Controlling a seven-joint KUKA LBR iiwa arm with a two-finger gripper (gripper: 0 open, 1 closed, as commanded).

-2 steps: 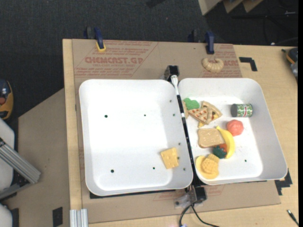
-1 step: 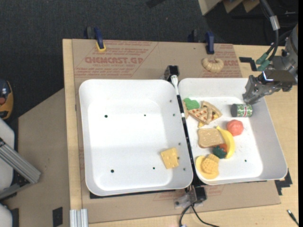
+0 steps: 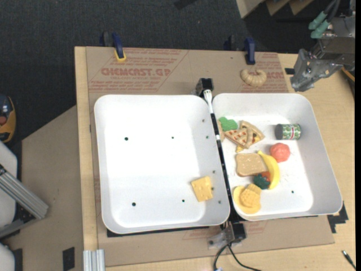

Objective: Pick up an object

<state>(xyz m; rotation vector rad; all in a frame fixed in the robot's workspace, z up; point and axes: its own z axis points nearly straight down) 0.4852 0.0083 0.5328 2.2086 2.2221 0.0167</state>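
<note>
A brown bench point(image 3: 169, 66) bears two bins. A yellow cheese block point(image 3: 202, 188) lies alone left; toy foods crowd the right bin point(image 3: 316, 151), so a grab could snag neighbours. The gripper point(image 3: 307, 75) hovers beyond, its opening unreadable.

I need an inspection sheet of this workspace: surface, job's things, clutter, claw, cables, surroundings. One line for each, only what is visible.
Surface: brown board bearing left bin and right bin, side by side.
Job's things: cheese piece alone in left bin; right bin holds toast slice, waffle, banana, tomato, green can, green leaf, yellow toy.
Clutter: beige ring-shaped item on board behind right bin.
Claw: claw above board's far right corner; open or shut unclear.
Cables: black cable at front edge.
Surroundings: dark carpet; blue clamps on far edge.
</note>
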